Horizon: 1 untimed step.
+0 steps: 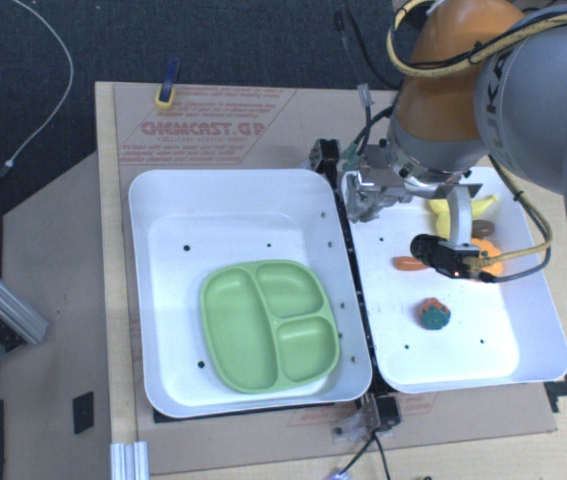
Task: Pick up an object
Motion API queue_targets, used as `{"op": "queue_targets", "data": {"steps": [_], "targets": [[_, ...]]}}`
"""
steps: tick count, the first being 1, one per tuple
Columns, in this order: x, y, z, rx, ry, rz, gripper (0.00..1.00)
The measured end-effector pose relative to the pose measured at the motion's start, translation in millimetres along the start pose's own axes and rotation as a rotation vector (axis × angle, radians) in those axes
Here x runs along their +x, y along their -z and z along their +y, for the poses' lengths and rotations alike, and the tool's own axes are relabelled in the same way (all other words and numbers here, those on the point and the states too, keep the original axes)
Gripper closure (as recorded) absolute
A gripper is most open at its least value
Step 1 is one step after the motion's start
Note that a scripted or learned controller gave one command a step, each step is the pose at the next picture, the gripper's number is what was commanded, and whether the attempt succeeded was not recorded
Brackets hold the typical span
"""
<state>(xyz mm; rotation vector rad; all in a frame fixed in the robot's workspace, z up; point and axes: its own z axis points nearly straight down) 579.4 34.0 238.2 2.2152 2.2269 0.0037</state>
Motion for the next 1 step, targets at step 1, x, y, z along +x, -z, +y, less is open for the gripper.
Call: {"op": "queue_targets", "data": {"steps": [1], "targets": [[55.5,-7.2,8.6,0.001,0.001,0.0,1.0]]}}
